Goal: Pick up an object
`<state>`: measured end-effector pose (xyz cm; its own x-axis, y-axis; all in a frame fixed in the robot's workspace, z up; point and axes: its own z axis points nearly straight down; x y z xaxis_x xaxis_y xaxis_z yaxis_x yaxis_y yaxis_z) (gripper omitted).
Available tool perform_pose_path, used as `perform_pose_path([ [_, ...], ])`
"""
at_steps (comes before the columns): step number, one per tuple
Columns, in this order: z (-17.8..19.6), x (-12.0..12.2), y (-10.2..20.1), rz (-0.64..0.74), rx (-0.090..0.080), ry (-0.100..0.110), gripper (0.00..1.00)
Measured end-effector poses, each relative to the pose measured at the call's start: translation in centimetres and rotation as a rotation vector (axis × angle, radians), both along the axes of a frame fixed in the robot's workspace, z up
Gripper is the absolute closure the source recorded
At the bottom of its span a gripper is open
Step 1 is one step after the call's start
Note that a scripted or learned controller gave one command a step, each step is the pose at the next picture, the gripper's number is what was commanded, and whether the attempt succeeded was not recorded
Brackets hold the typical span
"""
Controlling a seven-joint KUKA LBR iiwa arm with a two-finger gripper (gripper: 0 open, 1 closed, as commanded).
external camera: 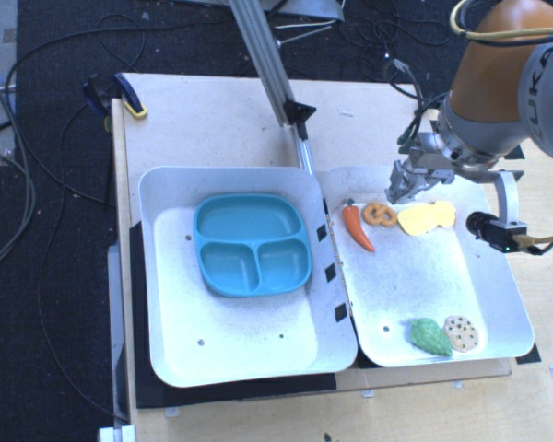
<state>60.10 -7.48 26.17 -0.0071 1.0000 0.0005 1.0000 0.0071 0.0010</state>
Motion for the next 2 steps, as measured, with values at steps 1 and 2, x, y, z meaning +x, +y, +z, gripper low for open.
perform_pose_path([
  [1,0.4,0.3,5.3,0.0,0.0,0.0,1.0],
  [2,-1.3,1.1,11.2,0.0,0.0,0.002,1.0],
])
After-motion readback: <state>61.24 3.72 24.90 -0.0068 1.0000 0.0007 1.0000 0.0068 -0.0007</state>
